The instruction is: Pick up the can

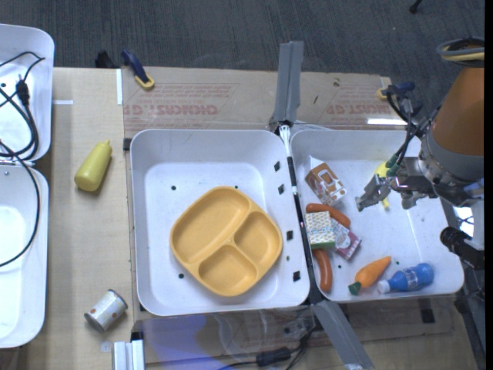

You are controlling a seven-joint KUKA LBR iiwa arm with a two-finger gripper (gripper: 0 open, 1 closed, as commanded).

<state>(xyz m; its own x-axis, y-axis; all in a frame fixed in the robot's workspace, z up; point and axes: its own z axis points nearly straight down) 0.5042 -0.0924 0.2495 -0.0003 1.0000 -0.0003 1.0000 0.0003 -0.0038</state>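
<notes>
Can (105,310) outside bins, gripper (371,196) seemingly apart.

The bench (200,102) is covered by brown cardboard. Two white bins, left (146,222) and right (431,149), are set on it side by side. A can (105,309), a yellow bottle (93,166) and a blue clamp (136,68) are laid beside them.

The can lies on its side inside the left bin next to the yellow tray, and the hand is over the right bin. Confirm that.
Not quite. The camera view shows the can on its side outside the left bin, on the bench by its lower left corner. The yellow tray is inside that bin, and the hand is over the right bin.
</notes>
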